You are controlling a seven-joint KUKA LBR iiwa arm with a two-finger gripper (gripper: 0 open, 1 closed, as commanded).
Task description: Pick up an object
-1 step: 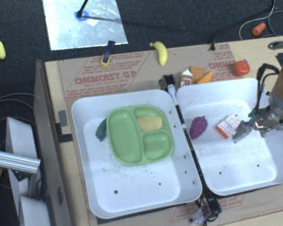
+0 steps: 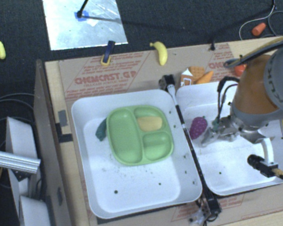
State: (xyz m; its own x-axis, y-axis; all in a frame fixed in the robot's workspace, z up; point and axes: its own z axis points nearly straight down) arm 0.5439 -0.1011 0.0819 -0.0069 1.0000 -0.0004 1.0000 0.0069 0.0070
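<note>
A purple bunch of grapes [image 2: 198, 125] lies in the right bin [image 2: 235, 175], close to its left wall. My gripper [image 2: 207, 137] sits low in that bin, just below and right of the grapes, pointing left toward them. Whether it touches them is unclear. The arm's orange band [image 2: 251, 91] is above the bin's right half. In the left bin [image 2: 138, 194] rests a green divided plate [image 2: 134, 137] with a pale yellow item [image 2: 150, 122] in its upper right compartment. A dark green piece [image 2: 101, 129] lies against the plate's left edge.
Behind the bins, on the cardboard, lie a yellow banana [image 2: 161, 52], an orange carrot-like piece [image 2: 204, 78] and a blue and yellow tool [image 2: 107, 53]. The black divider [image 2: 186, 135] runs between the bins. A silver sheet [image 2: 84, 18] lies on the floor beyond.
</note>
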